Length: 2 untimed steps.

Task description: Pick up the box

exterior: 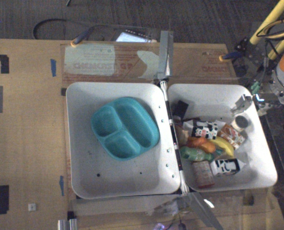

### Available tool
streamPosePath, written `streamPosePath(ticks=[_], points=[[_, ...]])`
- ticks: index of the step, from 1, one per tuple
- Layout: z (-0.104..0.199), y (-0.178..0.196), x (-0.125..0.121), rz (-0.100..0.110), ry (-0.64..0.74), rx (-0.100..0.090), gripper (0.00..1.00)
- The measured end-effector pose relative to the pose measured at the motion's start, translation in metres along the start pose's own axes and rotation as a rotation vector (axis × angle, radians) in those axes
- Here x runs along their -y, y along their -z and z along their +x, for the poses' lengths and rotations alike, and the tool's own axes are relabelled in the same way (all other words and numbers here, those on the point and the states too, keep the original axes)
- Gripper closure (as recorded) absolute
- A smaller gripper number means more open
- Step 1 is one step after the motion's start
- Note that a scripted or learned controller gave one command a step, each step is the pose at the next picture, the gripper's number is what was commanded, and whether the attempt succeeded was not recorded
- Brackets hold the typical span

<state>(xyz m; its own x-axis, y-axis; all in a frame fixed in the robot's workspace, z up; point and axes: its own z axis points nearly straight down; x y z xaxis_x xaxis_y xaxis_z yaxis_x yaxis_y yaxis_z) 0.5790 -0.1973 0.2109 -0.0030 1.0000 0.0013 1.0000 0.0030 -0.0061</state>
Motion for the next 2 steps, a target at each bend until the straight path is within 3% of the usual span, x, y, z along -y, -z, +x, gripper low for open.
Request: streamPosePath(ticks=[1,2], points=[[0.034,-0.104,-0.054,0.0,-0.039,0.0,0.0],[0.099,-0.126,-0.091,-0.008,-0.153,0.002,0.0]])
